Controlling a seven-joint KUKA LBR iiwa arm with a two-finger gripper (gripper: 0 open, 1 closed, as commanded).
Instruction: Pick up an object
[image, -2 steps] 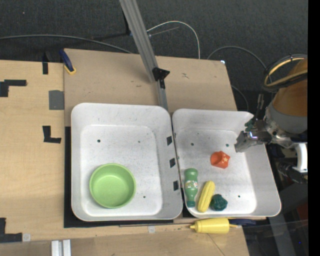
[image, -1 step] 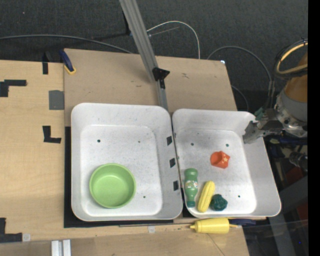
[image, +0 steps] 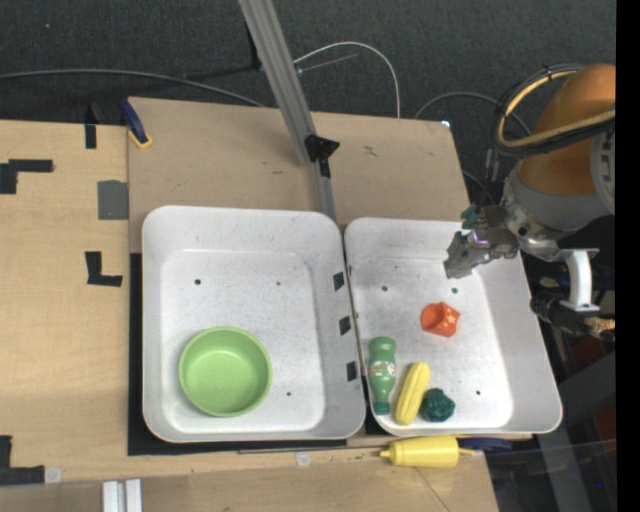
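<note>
In the right bin (image: 500, 300) lie an orange-red block (image: 440, 319), a green bottle (image: 381, 366), a yellow corn-like piece (image: 410, 391) and a dark teal lump (image: 437, 405), the last three clustered at the front. My gripper (image: 462, 257) hangs over the bin's back right part, above and a little right of the orange-red block. Nothing shows between its fingers.
A green bowl (image: 225, 370) sits in the front left of the left bin (image: 240, 240). A yellow object (image: 425, 452) lies on the bench just in front of the right bin. A grey pole (image: 285, 75) slants down to the divide between the bins. Cables lie behind.
</note>
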